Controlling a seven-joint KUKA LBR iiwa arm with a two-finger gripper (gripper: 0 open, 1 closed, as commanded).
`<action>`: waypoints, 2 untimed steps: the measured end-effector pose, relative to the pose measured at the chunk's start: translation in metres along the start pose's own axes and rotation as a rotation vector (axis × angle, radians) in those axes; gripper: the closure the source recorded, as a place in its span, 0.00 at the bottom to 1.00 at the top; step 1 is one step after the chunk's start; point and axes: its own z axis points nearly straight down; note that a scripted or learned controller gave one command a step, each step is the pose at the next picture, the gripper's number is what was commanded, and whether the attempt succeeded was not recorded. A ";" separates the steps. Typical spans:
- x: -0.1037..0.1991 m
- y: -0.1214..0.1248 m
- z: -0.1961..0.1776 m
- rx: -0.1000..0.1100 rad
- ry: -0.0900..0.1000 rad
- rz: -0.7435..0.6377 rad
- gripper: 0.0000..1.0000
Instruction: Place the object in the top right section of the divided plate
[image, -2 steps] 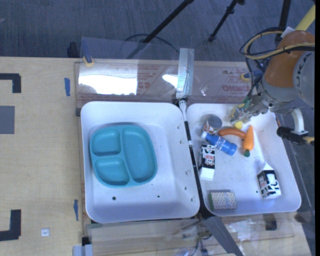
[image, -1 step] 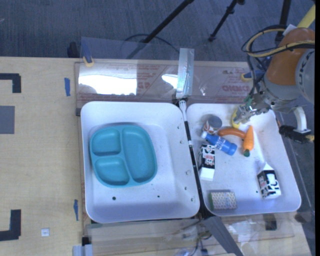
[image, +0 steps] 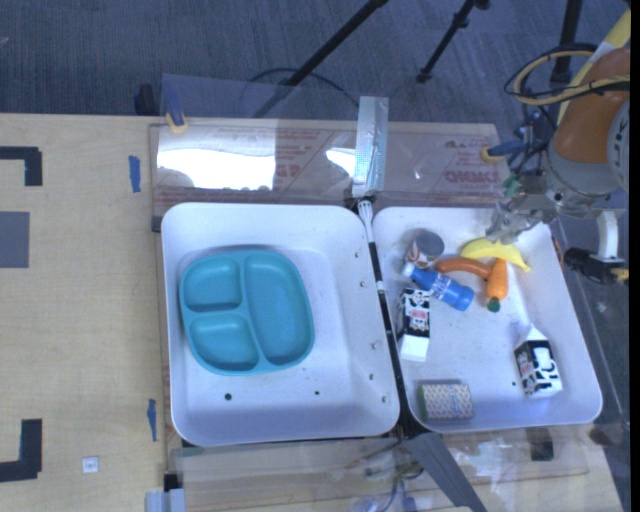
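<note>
Right bin (image: 575, 400), near edge: a grey mesh pad (image: 445, 400) lies against the near wall. A black-and-white carton (image: 538, 368) sits toward the near right corner, and a second carton (image: 415, 320) lies by the left wall.

Left bin (image: 330, 410): the blue divided plate (image: 245, 310) lies flat toward the bin's left side. It has two small sections on the left and one long section on the right.

Right bin, mid to far: a blue bottle (image: 447, 290) lies tilted, with an orange carrot (image: 482, 270) just beside it. A yellow banana (image: 497, 250) touches the carrot. A grey cup (image: 428, 243) stands toward the far left.

Far right corner: the gripper (image: 518, 215) is over the banana's far end. Whether it is open or closed cannot be told, and nothing can be seen held.

Assessment: the task names no particular object. From the gripper's position, the banana is the likely candidate, and it lies in the right bin, well apart from the plate. The step in hand appears to be the pick.

Recommendations:
- Grasp across the banana's narrow width and away from the carrot, so the carrot is not dragged along.
- Lift clear of the wall between the bins before crossing.
- Release low over the far end of the plate's right section, so the banana does not roll over a ridge.
</note>
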 end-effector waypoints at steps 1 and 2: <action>-0.006 -0.001 0.011 0.002 0.000 0.208 1.00; -0.006 0.001 0.000 -0.003 -0.003 0.205 1.00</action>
